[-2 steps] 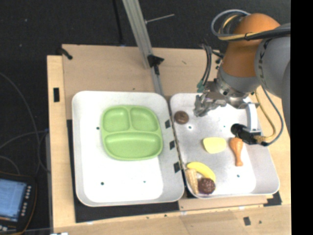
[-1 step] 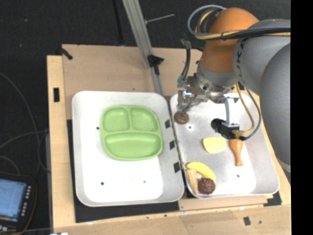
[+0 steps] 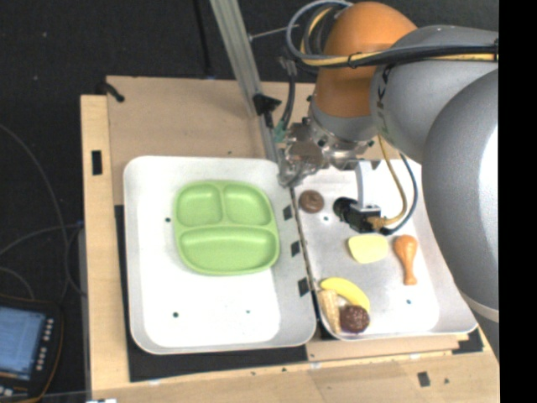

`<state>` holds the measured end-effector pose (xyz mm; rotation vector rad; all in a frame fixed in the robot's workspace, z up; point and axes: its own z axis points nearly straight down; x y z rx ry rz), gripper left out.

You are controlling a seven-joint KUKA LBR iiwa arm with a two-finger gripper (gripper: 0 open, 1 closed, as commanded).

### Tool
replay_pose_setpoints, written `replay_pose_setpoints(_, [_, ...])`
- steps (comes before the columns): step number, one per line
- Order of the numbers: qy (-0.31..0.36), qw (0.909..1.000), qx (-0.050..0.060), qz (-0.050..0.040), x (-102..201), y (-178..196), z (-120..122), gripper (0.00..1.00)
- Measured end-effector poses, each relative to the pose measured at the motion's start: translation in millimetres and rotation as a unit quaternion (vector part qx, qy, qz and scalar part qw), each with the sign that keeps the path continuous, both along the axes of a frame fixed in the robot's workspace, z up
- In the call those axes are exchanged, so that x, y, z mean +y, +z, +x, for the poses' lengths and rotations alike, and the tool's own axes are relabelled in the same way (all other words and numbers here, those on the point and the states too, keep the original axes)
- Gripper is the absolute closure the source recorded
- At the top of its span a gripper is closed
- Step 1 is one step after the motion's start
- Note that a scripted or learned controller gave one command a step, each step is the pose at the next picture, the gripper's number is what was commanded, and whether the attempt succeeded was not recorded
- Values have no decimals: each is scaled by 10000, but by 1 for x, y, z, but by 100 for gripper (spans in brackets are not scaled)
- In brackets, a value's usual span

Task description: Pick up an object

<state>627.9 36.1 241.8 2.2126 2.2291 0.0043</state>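
A: What's nearest?

B: A small bowl point(image 3: 340, 319) in the near left corner of the right bin point(image 3: 419, 305). Round, shallow, w/ a curved yellow banana point(image 3: 343, 290) on its far rim and a dark, knobbly brown ball point(image 3: 355, 318) inside.

A: Rest of that bin?

B: Pale yellow wedge, smooth, looks like cheese point(image 3: 368, 248), mid-bin. Just right of it an orange drumstick point(image 3: 406, 256), fat end far, thin end near; the two are close but apart. Farther back, left side, a small round brown disc point(image 3: 311, 201), maybe a cookie. Bin itself is flat, glossy white plastic w/ a raised rim.

A: Left bin?

B: Left bin point(image 3: 151, 309) is the same white plastic. On it a light green tray point(image 3: 226, 227), matte, rounded corners, three compartments: two small on the far side, one long on the near side.

A: Arm?

B: Grey w/ orange band, reaches in from the right. Gripper point(image 3: 295, 168) hangs over the far end of the divider between the bins, just beyond the disc. Metal block, cables looped round it. Can't tell how wide it stands; nothing seen in its grasp.

A: Bench?

B: Tan wooden board point(image 3: 185, 116), bare at the far side.
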Motion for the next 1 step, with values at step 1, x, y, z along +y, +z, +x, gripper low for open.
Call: replay_pose_setpoints(1, [-4,10000,5,-1,42,2,10,100])
